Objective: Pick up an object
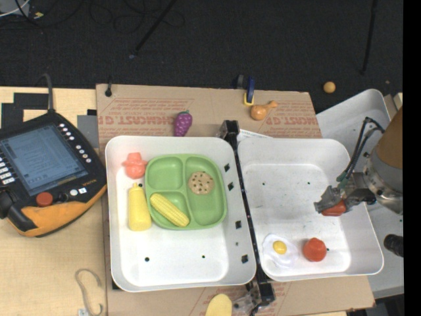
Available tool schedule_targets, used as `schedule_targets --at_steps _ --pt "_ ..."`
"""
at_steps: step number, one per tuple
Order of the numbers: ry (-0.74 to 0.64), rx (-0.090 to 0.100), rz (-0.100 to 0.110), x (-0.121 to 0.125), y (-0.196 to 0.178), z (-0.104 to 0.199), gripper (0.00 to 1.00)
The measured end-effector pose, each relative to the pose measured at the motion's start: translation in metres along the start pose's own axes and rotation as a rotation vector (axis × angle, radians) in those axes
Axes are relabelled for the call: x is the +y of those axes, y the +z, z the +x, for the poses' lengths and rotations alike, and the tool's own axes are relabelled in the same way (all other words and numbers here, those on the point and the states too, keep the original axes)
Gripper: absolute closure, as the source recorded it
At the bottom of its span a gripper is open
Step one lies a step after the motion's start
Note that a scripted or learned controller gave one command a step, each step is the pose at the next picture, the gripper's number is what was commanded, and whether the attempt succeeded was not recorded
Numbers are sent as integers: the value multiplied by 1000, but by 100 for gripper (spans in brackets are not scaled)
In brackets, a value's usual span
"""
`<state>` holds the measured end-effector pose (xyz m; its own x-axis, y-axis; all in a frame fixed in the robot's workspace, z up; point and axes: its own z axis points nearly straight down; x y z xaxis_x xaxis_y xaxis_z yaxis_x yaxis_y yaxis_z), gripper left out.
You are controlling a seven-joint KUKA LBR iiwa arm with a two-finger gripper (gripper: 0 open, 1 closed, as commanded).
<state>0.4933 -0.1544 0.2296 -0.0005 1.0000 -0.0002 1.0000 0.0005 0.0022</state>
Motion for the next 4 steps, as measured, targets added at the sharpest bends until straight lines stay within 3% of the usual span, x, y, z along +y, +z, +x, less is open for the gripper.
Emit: schedule_targets --at_steps 2,3,4 --pt "-2 3 6 3 10 90 100" --pt "0 1 4 15 5 91 100" --pt "0 1 4 5 -8 95 100"
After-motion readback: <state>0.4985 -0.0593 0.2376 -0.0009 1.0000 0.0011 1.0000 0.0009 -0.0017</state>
